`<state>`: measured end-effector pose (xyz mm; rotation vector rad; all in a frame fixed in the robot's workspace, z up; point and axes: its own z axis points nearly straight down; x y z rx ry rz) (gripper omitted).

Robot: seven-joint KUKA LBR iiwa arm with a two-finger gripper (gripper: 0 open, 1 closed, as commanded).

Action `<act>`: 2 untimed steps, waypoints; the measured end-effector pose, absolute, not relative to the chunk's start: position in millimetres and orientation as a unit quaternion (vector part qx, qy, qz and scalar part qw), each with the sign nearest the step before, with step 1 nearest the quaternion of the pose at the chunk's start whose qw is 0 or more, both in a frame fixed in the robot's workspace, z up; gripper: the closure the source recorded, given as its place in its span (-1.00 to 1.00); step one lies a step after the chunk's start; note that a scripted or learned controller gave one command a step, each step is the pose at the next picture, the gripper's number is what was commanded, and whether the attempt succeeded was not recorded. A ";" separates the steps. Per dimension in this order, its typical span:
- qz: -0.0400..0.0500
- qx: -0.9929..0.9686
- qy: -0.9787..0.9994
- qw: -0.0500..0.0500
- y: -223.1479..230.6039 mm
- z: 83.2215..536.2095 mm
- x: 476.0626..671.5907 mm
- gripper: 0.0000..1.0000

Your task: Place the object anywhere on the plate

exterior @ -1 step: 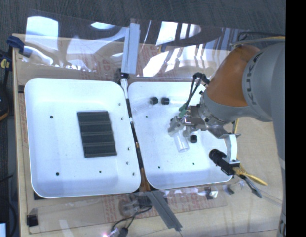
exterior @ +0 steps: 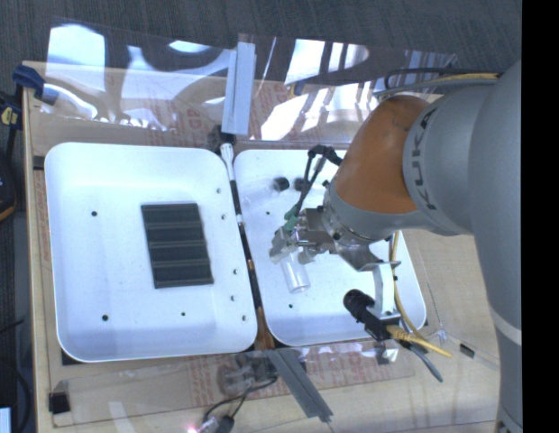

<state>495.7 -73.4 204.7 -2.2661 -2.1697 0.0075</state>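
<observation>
Two white bins sit side by side: the left bin carries one dark ribbed plate, and the right bin holds one small pale cylinder and one tiny dark-tipped piece near its far wall. The cylinder lies just beneath the gripper, its long axis running far-to-near with the near end slanted slightly rightward. Whether the gripper is spread or closed I cannot tell.

Seemingly clear tube well apart from plate
</observation>
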 end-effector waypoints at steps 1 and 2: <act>0.001 -0.616 -0.787 0.002 -11.9 190.9 481.8 1.00; 0.000 -0.471 -0.882 0.000 58.1 195.3 508.7 1.00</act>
